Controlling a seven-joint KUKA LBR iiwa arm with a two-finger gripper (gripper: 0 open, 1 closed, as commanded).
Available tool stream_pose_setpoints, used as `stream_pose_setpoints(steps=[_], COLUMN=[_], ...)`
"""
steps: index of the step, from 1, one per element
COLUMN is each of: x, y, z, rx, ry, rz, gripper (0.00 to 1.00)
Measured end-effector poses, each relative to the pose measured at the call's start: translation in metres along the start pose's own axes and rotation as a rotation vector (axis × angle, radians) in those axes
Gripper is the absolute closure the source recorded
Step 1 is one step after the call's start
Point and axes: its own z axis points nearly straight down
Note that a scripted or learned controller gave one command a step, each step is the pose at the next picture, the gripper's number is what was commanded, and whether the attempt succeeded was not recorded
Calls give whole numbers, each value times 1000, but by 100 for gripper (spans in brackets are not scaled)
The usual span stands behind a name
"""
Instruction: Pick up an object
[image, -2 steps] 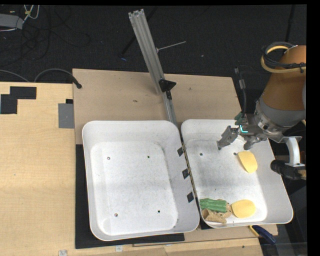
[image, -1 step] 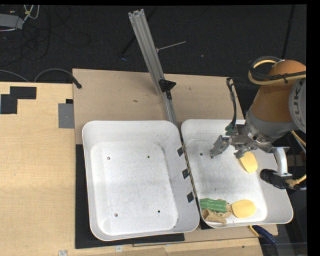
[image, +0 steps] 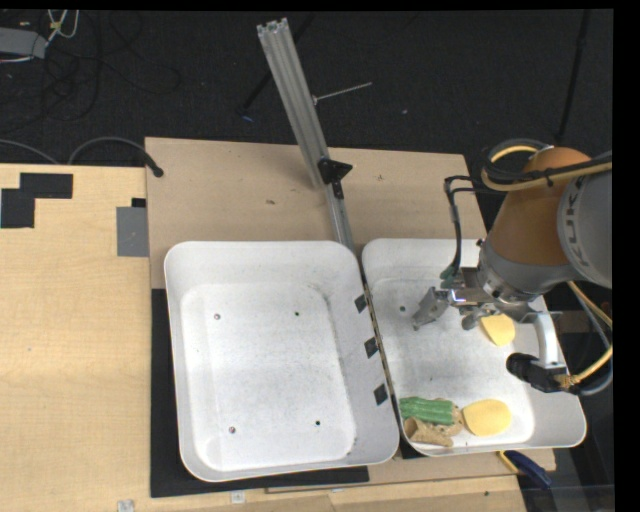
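1. Your nearest candidate is the yellow piece (image: 497, 328) in the right bin (image: 420, 275), lying just beside the gripper (image: 452, 307) on the side toward the arm (image: 545, 225), partly tucked under the wrist. Its long axis cannot be made out, since part of it is covered.
2. The gripper hangs low over the right bin's floor. One finger reaches out toward the left bin (image: 270, 360) and the other sits close to the yellow piece, so the fingers look spread apart with nothing between them.
3. In my judgement, the coming move turns on this: the yellow piece lies behind the fingers, toward the arm, not in the gap. You would need to draw the gripper back over it before closing.
4. Count three more objects at the right bin's near edge, well apart from the gripper: one green object (image: 428, 409), one tan object (image: 433, 431) touching it from below, and one round yellow object (image: 487, 417) just beside both.
5. That makes two yellow things, one green and one tan: four in all, every one in the right bin.
6. One arm serves both bins on the bench (image: 220, 190).
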Motion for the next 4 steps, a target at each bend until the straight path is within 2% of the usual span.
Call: stream_pose_setpoints(steps=[1,2,3,4], x=[1,-1,-9,-6], y=[-1,-1,0,0], z=[54,41,-20,-63], rx=[0,-4,-12,-10], ry=[1,0,-2,-1], rz=[0,7,7,-2], gripper=[0,100,100,100])
